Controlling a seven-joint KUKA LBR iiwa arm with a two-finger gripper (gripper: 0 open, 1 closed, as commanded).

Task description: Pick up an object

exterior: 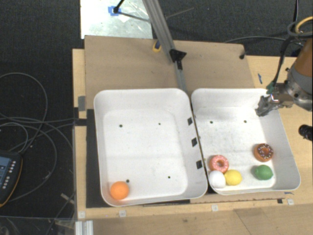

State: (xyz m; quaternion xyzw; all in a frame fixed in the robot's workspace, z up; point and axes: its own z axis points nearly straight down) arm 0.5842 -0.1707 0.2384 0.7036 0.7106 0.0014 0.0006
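Objects, right bin (230,119), lower part: pink-frosted doughnut (218,163), white ball (216,179), yellow ball (233,177), green ball (263,172), chocolate doughnut (263,152). Left bin (142,102), lower left corner: orange ball (119,190). Gripper (264,105): upper right of right bin, well apart from all objects; nothing visibly held; opening cannot be told.

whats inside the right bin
Five small things sit in the right bin, near its front: a pink donut, a white ball, a yellow ball, a chocolate donut and a green ball. The hand covers some of the far right edge.
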